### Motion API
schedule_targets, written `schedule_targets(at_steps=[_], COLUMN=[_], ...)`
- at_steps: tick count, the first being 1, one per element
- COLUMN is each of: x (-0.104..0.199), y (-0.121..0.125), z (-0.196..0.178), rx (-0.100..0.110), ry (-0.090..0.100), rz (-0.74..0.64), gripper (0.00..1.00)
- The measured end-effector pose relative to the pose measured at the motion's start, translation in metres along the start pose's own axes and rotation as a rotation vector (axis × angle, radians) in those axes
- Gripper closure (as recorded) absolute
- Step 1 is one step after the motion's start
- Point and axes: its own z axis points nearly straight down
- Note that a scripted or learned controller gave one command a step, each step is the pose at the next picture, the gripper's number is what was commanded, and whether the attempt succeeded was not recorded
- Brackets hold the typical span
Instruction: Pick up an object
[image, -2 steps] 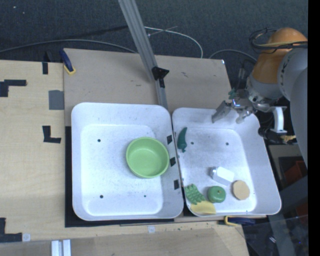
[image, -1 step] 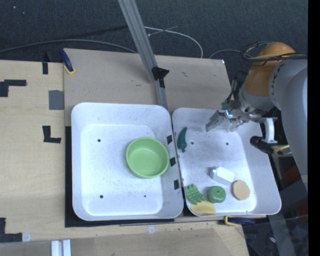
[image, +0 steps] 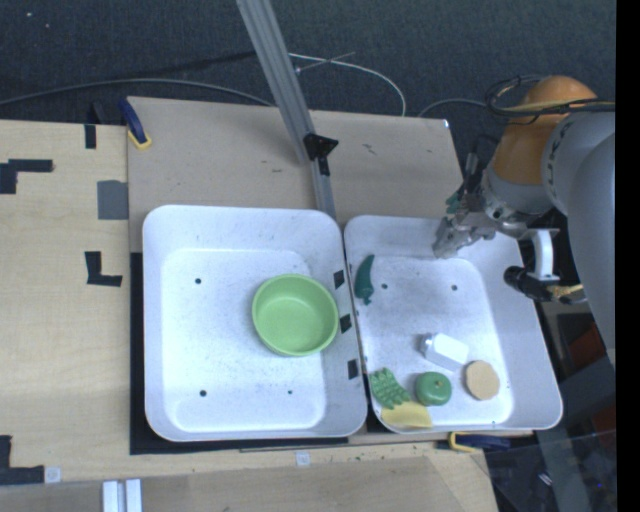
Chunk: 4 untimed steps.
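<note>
End effector (image: 452, 238): it hangs over the far right corner of the right bin (image: 520, 330). It is small and blurred against the white rim, so whether it is released or clenched cannot be told; nothing is seen grasped in it. The grey arm (image: 585, 190) with its orange band (image: 535, 125) is cut off by the right edge of the view.

Right bin, contents: a dark green curved piece (image: 364, 277) lies near the left wall, well apart from the rest. Along the near side lie a white block (image: 445, 349), a round tan disc (image: 482, 380), a round green object (image: 433, 388), a leafy green piece (image: 386, 386) and a yellow piece (image: 408, 415); the last is partly hidden by the near rim, and its kind is hard to make out.

Left bin (image: 190, 240): holds one light green bowl (image: 294, 315), upright, right of centre.

Desk (image: 220, 150): carries both bins side by side, walls touching. A grey pole (image: 285, 85) crosses above its far edge.
</note>
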Motion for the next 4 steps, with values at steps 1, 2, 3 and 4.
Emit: schedule_targets(at_steps=[1,2,3,4], x=[0.001,0.001,0.051,0.105], y=[-0.009,-0.008,-0.017,-0.026], z=[-0.054,-0.106,-0.116,-0.125], rx=[-0.006,-0.006,-0.001,0.000], ry=[0.000,0.000,0.003,0.004], rz=[0.003,0.003,-0.002,-0.003], gripper=[1.00,1.00,1.00,1.00])
